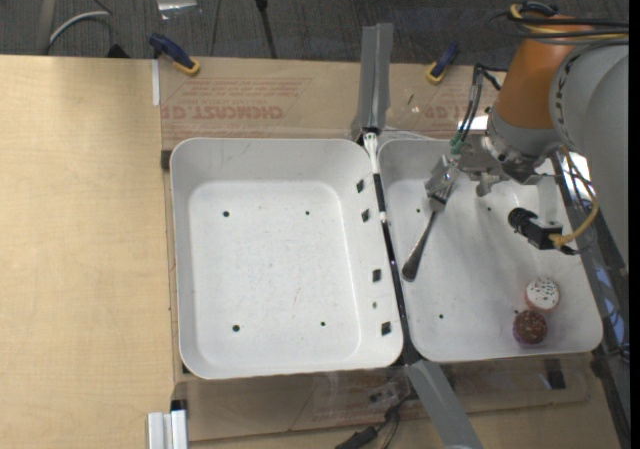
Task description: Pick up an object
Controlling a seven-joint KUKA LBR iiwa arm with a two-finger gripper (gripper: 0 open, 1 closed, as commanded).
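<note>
Nearest, in the front right corner of the right shallow white bin [470, 302], a round brown speckled ball [530, 328] touches a round white speckled ball [542, 293] just behind it. Further back, near that bin's left wall, a long thin dark utensil [420, 242] slants up to the grey 2-finger gripper [441, 187], its upper end meeting the gripper's tip. I cannot tell whether the gripper is pinching it or spread. The left shallow white bin [270, 267] sits alongside. Beyond both bins lies brown cardboard [240, 102] with 2 blue clamps [175, 52].
</note>
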